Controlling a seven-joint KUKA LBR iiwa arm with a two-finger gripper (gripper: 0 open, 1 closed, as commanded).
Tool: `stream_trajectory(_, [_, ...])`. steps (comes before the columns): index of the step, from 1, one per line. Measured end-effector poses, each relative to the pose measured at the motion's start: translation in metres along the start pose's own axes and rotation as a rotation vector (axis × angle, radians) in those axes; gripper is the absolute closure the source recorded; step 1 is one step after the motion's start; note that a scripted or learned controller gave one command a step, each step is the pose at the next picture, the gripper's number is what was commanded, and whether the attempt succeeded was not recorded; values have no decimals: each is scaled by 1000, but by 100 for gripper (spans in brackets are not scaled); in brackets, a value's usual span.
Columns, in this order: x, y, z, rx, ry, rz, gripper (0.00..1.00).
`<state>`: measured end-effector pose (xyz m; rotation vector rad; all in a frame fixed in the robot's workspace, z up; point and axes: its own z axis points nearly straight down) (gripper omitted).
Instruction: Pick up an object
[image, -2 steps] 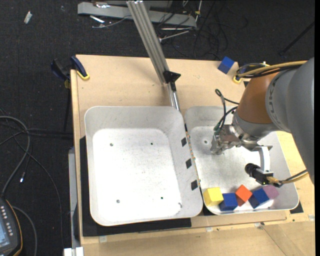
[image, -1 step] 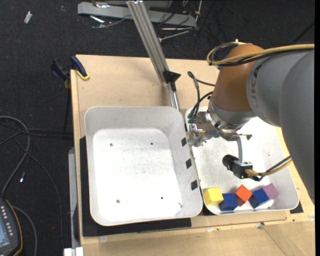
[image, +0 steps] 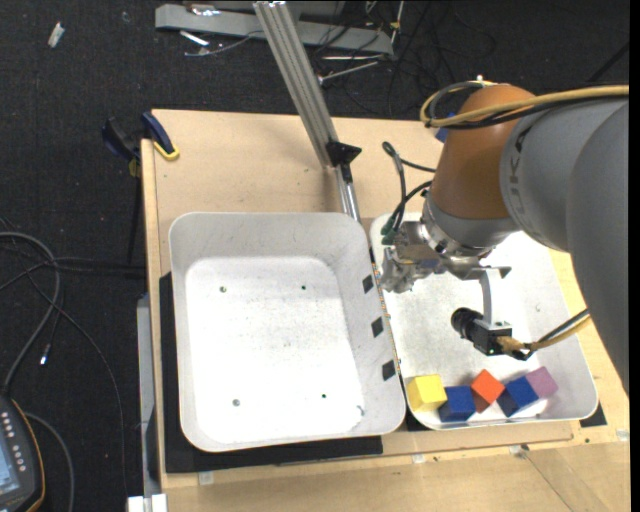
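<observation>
Several small blocks lie in a row along the near edge of the right bin (image: 432, 340): a yellow block (image: 427, 390), a blue block (image: 459, 403), an orange block (image: 487, 386), a dark blue block (image: 519, 395) and a purple block (image: 541, 381). My gripper (image: 399, 267) hangs over the far left part of the right bin, close to the wall shared with the left bin. It is well away from the blocks. The wrist hides its tip, and nothing shows in its grasp.
The left bin (image: 190, 300) lies beside the right one. A metal pole (image: 305, 85) slants in from the back to the bins' far edge. The grey arm with a black camera module (image: 480, 330) covers the right bin's far right.
</observation>
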<state>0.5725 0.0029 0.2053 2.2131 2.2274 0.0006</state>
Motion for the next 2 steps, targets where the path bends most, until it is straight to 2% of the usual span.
stream_trajectory(1, [-1,30,-5,-2,0,2,100])
stream_trajectory(2, [55,-22,11,7,3,-1,100])
